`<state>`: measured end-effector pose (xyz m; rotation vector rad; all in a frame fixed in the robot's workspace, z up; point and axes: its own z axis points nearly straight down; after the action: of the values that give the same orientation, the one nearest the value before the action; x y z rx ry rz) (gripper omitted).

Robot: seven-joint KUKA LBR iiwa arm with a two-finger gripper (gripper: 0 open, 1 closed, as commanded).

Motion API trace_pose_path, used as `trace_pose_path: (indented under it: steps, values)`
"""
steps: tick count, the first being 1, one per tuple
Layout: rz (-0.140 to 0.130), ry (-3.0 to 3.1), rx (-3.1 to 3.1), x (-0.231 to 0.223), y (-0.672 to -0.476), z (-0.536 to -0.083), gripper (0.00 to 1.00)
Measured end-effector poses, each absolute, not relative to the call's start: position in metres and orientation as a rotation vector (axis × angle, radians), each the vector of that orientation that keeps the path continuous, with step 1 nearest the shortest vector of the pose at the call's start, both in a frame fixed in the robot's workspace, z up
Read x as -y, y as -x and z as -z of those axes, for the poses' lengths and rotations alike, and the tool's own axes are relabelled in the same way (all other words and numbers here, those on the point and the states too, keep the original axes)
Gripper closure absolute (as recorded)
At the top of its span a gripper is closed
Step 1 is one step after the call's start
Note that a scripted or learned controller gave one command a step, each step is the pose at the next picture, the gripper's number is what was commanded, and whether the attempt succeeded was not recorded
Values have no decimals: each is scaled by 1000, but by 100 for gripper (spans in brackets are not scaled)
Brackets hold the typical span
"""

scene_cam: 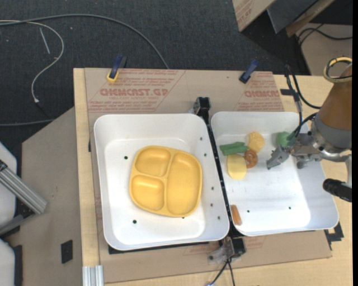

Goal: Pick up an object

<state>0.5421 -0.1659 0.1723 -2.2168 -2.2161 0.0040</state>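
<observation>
Dark carpet (33,128) around a cardboard-topped bench (168,84) bearing two white bins. One yellow divided plate (166,181) in the left bin (106,139). In the right bin (313,212): one orange piece (236,215), one green piece (232,148), three yellowish bits (237,167), then the gripper (278,158), spread narrowly, holding nothing.

"CHEMCAST GP" in red on the brown board (140,89), repeated partly at its right

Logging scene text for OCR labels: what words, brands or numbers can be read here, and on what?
"CHEMCAST GP", red print on the brown protective sheet behind the left bin; the last letters are unclear.
"CHEMCAST", the same red print, slanted, on the sheet behind the right bin; anything after it is blurred.
Print on the cardboard box at the top edge: too small to read.
</observation>
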Motion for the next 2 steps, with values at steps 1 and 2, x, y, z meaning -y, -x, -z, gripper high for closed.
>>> trace_pose_path:
  steps: [1, 2]
  values:
    - [-4, 2216, 2216, 155, -539, -123, 0]
    - [2, 2221, 2221, 156, -541, -137, 100]
